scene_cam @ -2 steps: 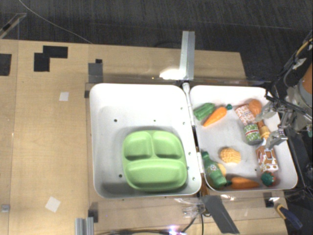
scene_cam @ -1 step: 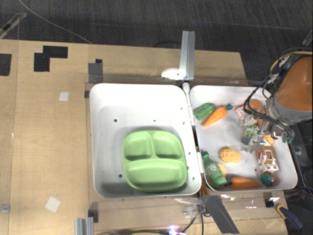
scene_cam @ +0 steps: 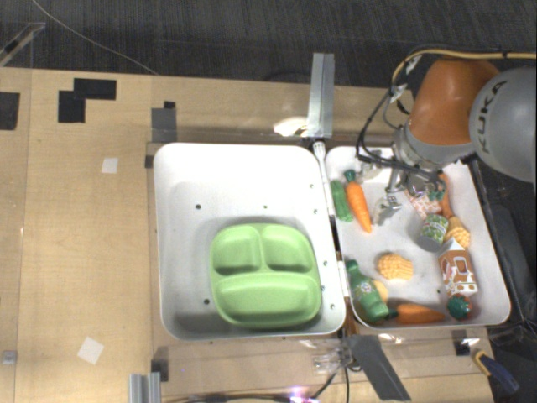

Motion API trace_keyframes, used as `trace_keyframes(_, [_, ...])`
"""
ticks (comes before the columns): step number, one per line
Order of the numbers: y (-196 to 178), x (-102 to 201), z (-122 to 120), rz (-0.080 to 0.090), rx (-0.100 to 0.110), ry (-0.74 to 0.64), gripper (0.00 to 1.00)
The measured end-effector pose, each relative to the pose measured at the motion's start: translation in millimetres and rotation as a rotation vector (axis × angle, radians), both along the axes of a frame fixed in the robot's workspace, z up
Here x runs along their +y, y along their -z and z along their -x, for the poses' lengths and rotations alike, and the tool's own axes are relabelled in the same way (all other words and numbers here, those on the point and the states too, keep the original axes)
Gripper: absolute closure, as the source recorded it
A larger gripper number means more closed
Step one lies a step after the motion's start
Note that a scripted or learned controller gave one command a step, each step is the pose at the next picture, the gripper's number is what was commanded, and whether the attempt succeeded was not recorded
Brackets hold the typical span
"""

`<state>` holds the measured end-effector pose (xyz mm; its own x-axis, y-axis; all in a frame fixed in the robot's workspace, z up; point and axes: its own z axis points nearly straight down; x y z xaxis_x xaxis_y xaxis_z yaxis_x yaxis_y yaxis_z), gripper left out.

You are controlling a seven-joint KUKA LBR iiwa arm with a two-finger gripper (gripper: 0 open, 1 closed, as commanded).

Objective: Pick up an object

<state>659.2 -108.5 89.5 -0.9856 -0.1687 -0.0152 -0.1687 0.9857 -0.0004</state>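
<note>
Aiming for the carrot [scene_cam: 358, 206], we are judging that the gripper [scene_cam: 391, 209] just right of it needs centring, and cannot tell if it is clenched.

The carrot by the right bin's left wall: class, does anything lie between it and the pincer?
Nothing visible does. The pincer hangs just right of the carrot, with bare floor of the right bin between them.

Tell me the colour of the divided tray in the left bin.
Light green; the divided tray shows plainly in the camera view, lying in the left bin.
</note>
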Motion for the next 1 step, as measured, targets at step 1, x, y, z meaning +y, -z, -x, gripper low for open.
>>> trace_keyframes(1, [1.3,13.9,7.2,0.001,0.004,0.040,0.00])
